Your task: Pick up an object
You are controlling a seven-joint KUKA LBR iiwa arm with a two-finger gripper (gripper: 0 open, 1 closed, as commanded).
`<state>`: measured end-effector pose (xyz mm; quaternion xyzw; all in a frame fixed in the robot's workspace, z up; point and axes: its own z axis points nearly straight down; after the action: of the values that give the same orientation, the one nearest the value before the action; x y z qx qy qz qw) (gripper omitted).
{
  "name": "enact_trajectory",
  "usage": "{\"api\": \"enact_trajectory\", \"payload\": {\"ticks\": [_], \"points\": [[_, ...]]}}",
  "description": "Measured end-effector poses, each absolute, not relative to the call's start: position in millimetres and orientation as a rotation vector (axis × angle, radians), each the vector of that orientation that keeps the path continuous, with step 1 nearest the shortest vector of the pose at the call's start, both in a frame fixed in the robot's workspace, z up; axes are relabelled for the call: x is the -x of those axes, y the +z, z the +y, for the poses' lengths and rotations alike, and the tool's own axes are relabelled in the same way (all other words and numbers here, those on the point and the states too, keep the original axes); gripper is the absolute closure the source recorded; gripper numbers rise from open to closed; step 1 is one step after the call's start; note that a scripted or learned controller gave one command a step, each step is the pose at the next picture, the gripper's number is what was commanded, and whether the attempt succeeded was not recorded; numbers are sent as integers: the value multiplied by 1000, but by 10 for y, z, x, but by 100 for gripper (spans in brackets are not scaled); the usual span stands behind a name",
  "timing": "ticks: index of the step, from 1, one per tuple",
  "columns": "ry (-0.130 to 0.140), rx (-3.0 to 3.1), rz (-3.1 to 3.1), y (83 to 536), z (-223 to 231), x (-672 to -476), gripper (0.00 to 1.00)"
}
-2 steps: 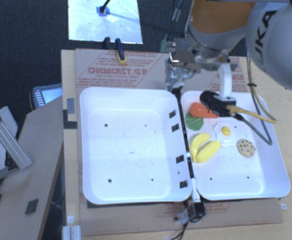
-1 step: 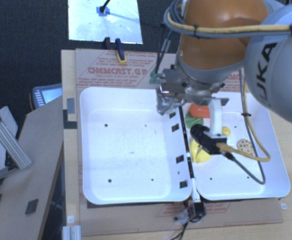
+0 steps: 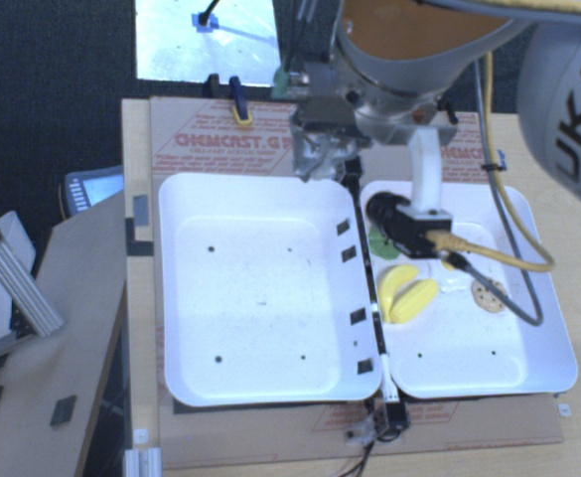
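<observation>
You can read "CHEMCAST G" in red print on the brown sheet behind the bins. On the grey arm at the right edge, you see the letters "UKA".

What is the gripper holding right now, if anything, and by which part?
It cannot be told: the gripper hangs above the bins' far edge, its fingertips unclear. The yellow object lies in the right bin.

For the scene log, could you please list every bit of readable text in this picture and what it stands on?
"CHEMCAST G": red print on the brown sheet under the bins, cut off by the arm.
"UKA": dark letters on the grey arm, cut off at the frame's edge.
More red print at the sheet's right end: too hidden to read.
</observation>
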<state>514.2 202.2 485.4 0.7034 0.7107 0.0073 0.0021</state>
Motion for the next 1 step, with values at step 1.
{"api": "enact_trajectory", "payload": {"ticks": [1], "points": [[4,-2216,2226,4787,1986,-5145,0]]}}
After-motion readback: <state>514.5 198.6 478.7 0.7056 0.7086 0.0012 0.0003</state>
